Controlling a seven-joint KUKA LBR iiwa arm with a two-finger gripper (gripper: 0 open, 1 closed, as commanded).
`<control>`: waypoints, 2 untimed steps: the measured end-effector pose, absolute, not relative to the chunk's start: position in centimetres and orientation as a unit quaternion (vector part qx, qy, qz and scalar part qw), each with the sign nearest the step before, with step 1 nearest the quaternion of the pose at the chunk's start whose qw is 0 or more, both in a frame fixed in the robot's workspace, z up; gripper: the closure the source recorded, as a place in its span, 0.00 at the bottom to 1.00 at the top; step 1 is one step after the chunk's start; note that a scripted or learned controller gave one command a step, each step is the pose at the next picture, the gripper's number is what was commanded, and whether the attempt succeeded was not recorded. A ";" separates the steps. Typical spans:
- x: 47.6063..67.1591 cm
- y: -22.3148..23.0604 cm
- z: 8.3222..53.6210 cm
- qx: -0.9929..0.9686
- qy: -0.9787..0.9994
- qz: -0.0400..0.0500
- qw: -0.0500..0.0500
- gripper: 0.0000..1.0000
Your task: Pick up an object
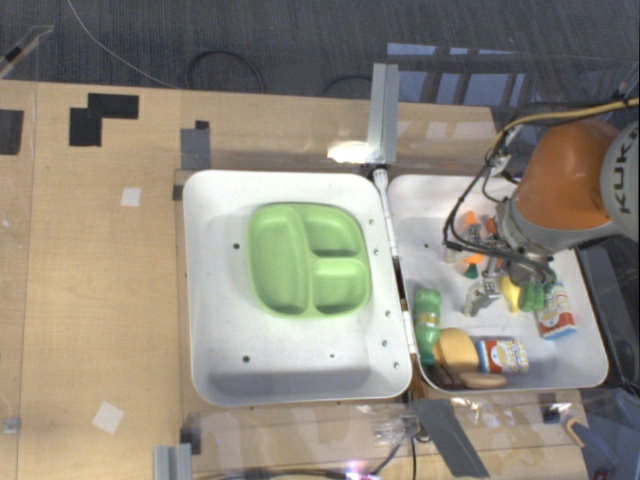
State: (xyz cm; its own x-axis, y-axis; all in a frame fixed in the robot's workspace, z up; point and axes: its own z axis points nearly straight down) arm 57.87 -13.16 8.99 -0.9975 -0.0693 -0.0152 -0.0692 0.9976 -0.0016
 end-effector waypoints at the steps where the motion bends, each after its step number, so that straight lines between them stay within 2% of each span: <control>1: 57.3 -14.4 9.0 -0.076 0.997 -0.001 0.008 0.00; 2: 59.0 -10.7 9.0 -0.117 0.993 -0.001 0.008 0.00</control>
